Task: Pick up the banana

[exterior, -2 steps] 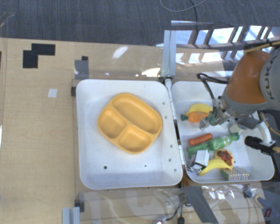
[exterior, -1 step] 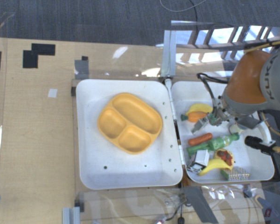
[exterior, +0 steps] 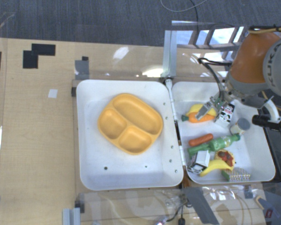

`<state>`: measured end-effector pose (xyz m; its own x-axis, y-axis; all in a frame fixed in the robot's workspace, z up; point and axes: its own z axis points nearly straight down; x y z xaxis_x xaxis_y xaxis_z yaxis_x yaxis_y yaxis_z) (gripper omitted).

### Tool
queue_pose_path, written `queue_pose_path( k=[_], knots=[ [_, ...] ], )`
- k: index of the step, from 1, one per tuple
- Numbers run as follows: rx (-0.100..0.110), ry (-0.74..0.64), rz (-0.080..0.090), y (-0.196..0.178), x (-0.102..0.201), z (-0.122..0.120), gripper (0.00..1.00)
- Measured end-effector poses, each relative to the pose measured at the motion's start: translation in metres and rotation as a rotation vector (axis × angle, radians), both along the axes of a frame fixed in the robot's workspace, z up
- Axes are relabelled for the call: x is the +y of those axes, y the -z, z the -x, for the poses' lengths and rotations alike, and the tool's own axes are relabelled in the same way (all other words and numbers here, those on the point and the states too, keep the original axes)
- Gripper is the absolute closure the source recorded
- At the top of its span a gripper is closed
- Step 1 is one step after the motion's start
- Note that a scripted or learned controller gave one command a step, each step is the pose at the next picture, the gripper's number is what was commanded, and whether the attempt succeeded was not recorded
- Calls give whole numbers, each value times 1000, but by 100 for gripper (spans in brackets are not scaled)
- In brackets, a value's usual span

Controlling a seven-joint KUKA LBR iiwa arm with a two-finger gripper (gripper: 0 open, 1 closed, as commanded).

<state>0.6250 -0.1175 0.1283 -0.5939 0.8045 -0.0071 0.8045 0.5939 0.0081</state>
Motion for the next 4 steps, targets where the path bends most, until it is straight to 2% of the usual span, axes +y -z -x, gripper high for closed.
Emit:
queue_pose_path(
  k=[1, 2, 3, 4],
  knots=[
    [-17, -194, 6, 12, 4, -39, 0],
    [-37, -196, 7, -2, 7, -43, 100],
    [-26, -198, 3, 0, 9, -41, 0],
    [0, -151, 1, -60, 50, -10, 0]
  ],
)
